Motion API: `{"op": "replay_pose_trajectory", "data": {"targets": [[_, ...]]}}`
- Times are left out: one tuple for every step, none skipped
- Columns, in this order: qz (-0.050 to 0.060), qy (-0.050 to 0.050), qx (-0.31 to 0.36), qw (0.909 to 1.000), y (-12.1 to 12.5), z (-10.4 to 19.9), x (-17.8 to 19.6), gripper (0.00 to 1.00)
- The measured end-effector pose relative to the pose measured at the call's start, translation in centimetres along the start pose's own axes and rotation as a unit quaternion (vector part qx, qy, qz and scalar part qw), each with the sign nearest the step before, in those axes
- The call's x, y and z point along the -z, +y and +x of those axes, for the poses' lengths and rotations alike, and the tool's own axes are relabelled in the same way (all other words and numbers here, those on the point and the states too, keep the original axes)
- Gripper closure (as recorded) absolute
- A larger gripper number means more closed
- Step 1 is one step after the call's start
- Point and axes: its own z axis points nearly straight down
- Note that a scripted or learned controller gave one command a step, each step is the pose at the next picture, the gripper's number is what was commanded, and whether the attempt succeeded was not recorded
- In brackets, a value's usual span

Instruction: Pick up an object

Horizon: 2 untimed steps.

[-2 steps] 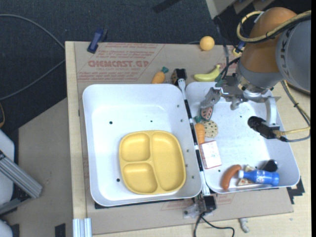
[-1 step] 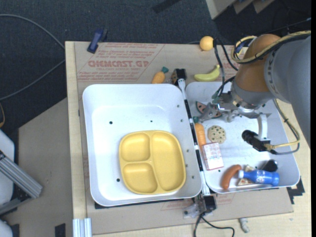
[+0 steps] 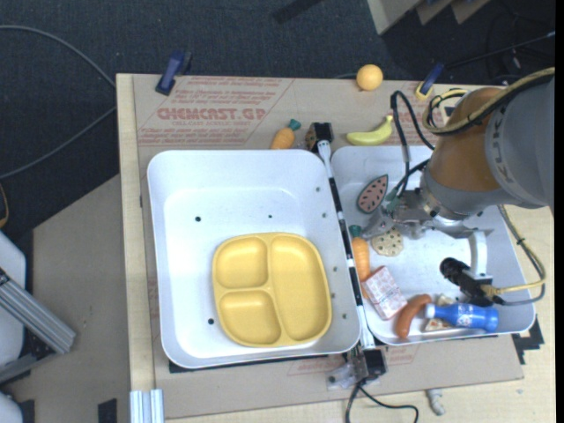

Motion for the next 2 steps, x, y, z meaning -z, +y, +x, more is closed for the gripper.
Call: {"op": "replay_pose_trajectory", "data": {"targets": [[-0.001,0.0,0.0,1.0,0.0,0.0,1.0,1.0],[-0.002,0.0,0.002,1.0,-0.4,6.8,10.1,1.0]]}}
